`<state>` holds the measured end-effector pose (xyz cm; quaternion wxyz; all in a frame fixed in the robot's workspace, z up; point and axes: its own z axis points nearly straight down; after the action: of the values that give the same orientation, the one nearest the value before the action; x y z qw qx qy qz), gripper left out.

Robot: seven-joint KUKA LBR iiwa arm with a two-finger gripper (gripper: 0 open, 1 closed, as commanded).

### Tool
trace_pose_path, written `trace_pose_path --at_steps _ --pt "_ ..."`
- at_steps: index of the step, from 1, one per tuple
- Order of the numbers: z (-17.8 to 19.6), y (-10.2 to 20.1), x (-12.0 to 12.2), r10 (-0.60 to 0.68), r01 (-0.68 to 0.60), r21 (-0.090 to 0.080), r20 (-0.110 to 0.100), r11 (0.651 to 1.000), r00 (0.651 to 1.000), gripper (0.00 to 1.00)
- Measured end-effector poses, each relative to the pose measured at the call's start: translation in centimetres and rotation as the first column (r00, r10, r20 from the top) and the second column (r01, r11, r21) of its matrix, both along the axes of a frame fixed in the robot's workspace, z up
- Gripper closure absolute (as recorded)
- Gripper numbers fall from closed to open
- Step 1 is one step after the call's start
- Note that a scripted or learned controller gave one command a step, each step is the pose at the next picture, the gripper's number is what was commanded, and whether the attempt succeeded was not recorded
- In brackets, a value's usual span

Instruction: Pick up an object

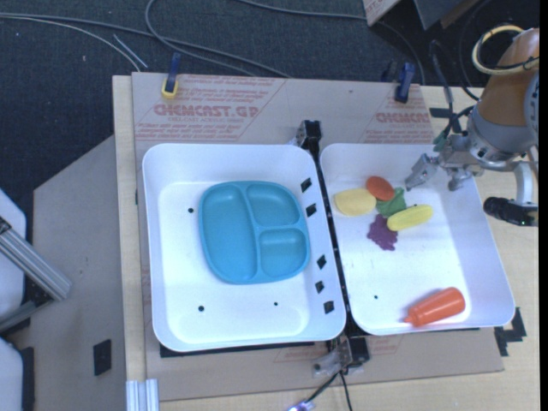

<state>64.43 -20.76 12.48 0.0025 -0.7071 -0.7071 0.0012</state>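
Right bin (479,255): carrot (436,306) down near the front edge, long axis running roughly left-right with a slight tilt, right end a bit higher, well apart from the little heap further back — yellow lemon-ish piece (354,201), orange-red piece (379,187), green bit (393,203), yellow banana-like piece (409,217) lying mostly left-right, and purple grapes (382,233), all bunched up touching or just beside each other. Gripper (437,171) over the back of that bin, just right of the heap, fingers spread apart and gripping nothing, not touching any of the toys as far as can be told. Left bin (171,229) with a blue divided plate (254,230) sitting about in the middle.
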Motion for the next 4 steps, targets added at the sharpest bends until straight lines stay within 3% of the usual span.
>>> trace_pose_path --at_steps 1,4 --pt "1.5 0.0 0.2 0.001 -0.001 -0.002 0.007 1.0 1.0 1.0" --pt "16.4 0.4 1.3 0.001 -0.001 -0.004 0.013 1.0 1.0 1.0"
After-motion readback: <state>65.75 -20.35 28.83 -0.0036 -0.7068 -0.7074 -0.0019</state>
